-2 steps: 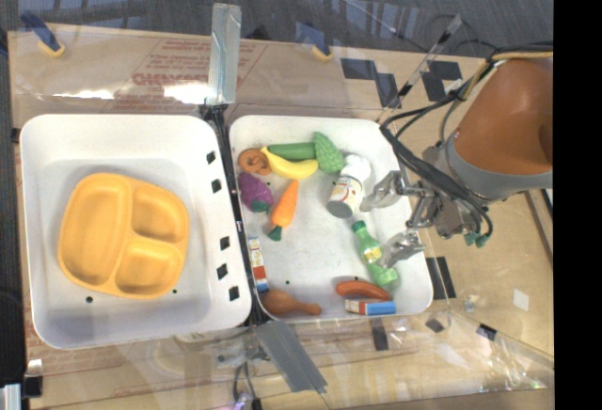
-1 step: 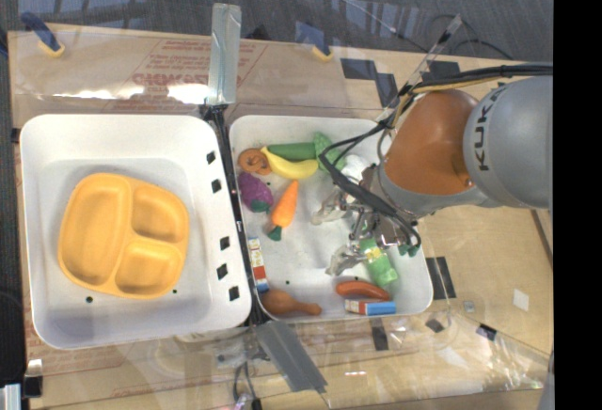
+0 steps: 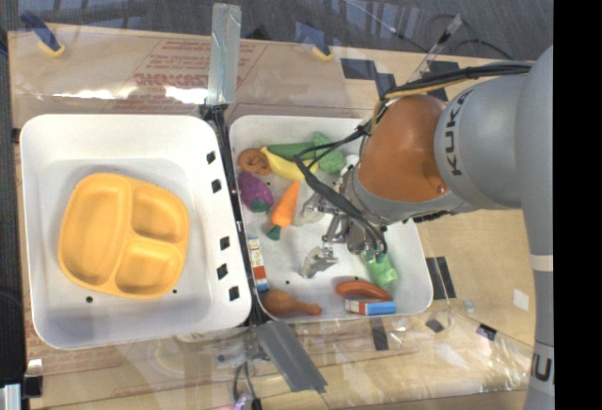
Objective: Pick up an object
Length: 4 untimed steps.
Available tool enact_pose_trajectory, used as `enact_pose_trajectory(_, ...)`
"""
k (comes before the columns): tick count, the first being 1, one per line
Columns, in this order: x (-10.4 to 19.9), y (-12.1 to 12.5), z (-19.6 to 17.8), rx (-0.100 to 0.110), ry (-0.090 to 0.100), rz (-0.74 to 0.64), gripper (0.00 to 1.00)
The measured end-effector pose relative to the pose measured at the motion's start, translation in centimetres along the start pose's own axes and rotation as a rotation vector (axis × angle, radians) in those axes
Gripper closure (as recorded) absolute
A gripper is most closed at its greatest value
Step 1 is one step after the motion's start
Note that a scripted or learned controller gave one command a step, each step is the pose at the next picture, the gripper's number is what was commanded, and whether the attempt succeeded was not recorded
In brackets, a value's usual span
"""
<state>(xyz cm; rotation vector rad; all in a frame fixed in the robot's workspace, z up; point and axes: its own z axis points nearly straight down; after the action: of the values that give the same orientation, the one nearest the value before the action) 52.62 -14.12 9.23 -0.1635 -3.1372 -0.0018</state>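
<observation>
The left bin (image 3: 38,211) carries 1 thing, a yellow tray (image 3: 122,234) with 3 compartments, lying flat near its middle. It looks set aside there, well apart from the arm.

The right bin (image 3: 414,291) holds the loose items, scattered so that a grasp can reach each from above. Along its left wall lies a small striped packet (image 3: 256,260). At upper left a brown donut (image 3: 251,160) sits just beside a purple piece (image 3: 255,189), and a carrot (image 3: 284,206) lies tilted next to them, green stem end downward. Above the carrot a banana (image 3: 282,164) touches a green vegetable (image 3: 310,149). Near the front wall lies a drumstick (image 3: 290,306), then a red sausage (image 3: 362,288) and a marker-like stick (image 3: 369,307) just beside it.

The gripper (image 3: 322,260) hangs over bare bin floor in the middle of this bin. Its fingers (image 3: 315,265) look close together with nothing between them, so I judge it narrow and empty. A green block (image 3: 381,269) sits just right of it, the nearest candidate for a pick.

The arm (image 3: 489,145) reaches in from the right, its orange band (image 3: 400,149) over the bin's upper right, wrist bent downward toward the floor.
</observation>
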Motion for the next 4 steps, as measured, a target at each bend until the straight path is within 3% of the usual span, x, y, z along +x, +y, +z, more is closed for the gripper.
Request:
enact_pose_trajectory(1, 2.2, 3.1, 0.1, 0.000, 0.003, 0.167, 0.00)
enact_pose_trajectory(2, -0.9, 3.1, 0.0, 0.001, -0.002, 0.276, 0.00)
enact_pose_trajectory(3, -3.7, 0.8, -3.1, 0.001, -0.002, 0.364, 0.00)
enact_pose_trajectory(4, -7.6, 3.6, 0.1, 0.000, 0.000, 0.375, 0.00)
